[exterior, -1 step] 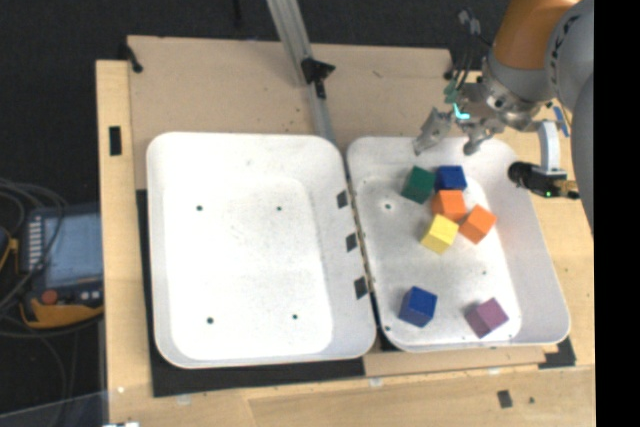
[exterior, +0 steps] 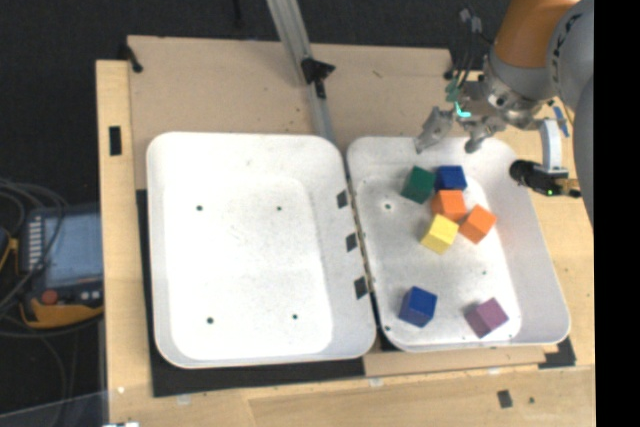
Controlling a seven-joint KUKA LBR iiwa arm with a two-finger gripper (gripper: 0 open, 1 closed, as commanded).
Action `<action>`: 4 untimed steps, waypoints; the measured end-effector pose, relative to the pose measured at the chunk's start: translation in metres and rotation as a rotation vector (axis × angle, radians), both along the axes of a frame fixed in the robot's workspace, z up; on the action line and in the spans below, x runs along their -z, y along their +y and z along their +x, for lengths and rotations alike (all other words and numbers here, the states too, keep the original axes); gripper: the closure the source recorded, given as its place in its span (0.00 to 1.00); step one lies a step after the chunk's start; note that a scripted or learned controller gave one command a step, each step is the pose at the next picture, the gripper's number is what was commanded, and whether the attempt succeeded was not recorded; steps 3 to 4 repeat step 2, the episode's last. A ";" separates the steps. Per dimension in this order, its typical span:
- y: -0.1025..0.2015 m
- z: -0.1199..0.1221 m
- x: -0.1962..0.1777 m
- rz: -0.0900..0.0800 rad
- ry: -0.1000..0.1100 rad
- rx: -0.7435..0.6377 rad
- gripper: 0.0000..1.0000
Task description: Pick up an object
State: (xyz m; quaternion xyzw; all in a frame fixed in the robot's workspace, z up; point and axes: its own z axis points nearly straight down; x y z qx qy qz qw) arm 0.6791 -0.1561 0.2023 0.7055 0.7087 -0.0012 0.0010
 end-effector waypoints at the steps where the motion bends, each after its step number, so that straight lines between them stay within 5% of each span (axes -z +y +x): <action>1: 0.003 -0.003 0.042 0.001 0.002 -0.003 0.00; 2: -0.007 0.001 0.074 -0.003 -0.015 0.002 0.00; 4: -0.007 0.001 0.074 -0.003 -0.015 0.002 0.00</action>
